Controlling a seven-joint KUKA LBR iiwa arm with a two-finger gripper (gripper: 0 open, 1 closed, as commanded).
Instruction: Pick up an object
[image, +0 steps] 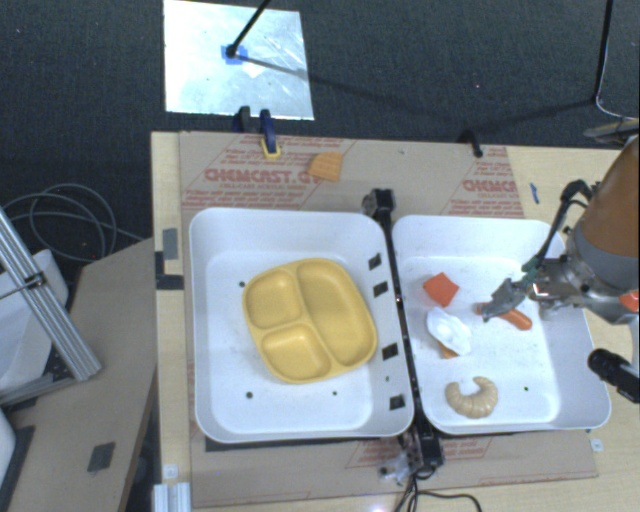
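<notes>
Camera view: the right bin (575, 400) holds an orange block (440, 290), a crumpled white piece (447, 328) and a curled tan piece (472, 397). The gripper (495, 306) hangs just right of the block, nothing between its fingers; released or clenched, cannot tell. The block looks stiff and light; grasp across its flat sides.

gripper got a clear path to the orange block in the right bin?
Probably yes. The gripper hovers in the right bin, with the orange block just beside it and bare floor between them. The white lump lies below the block, not across the path.
</notes>
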